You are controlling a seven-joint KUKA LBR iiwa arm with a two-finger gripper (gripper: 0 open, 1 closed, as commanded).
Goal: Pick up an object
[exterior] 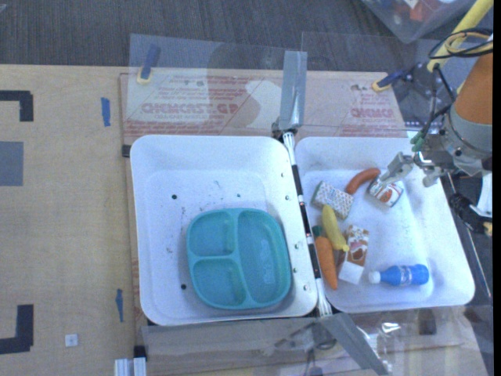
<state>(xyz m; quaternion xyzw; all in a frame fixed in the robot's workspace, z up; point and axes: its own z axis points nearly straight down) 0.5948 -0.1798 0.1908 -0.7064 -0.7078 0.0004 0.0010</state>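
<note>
My gripper (412,171) hangs over the far right part of the right bin (438,241), its fingers spread open with nothing between them. Just below and left of it lies a small red and white can (385,193). An orange-red sausage (362,180) lies to the can's left. Farther left are a patterned box (334,199), a yellow banana (334,228), an orange carrot (326,262), a small red and white bottle (355,254) and a blue water bottle (401,275) near the front.
The left bin (156,210) holds a teal divided plate (237,259). A grey divider strip (293,92) stands behind the gap between the bins. Cables and a plastic box (415,2) crowd the back right.
</note>
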